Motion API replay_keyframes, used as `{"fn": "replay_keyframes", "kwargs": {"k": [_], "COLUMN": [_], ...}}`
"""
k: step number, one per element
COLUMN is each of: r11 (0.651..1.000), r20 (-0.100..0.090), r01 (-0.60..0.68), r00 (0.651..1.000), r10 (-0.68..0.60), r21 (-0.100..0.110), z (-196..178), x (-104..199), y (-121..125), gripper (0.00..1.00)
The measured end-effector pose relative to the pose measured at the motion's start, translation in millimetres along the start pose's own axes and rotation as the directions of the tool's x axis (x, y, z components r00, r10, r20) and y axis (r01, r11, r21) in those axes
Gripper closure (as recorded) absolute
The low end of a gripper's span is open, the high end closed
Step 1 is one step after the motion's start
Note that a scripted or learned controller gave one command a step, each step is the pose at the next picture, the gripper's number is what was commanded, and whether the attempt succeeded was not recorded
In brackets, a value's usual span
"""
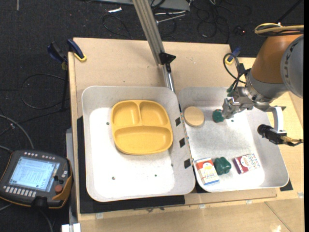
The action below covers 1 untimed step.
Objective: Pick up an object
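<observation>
While the gripper (227,111) sits low over the right bin (241,144), touching a small green object (218,116), we can't tell its state; nothing looks lifted, so pickup remains.

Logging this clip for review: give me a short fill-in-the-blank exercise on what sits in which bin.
1. The yellow divided plate lies in the ____ bin.
2. The round tan disc lies in the ____ bin.
3. The dark green block sits between the small carton and the ____ packet.
4. The hand is beside a small ____ object.

Missing words: left; right; red; green
</observation>
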<state>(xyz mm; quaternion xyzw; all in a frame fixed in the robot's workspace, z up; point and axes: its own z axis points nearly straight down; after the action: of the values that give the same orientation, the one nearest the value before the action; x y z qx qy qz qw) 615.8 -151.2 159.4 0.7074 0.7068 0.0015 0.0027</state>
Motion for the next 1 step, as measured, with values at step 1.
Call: {"fn": "replay_keyframes", "kwargs": {"k": [1], "r11": [1.0], "r20": [0.001], "r01": [0.0], "r00": [1.0], "r10": [0.0], "r21": [-0.002], "z": [-59.7], "x": [-5.4], "y": [-4.9], "gripper": [1.0]}}
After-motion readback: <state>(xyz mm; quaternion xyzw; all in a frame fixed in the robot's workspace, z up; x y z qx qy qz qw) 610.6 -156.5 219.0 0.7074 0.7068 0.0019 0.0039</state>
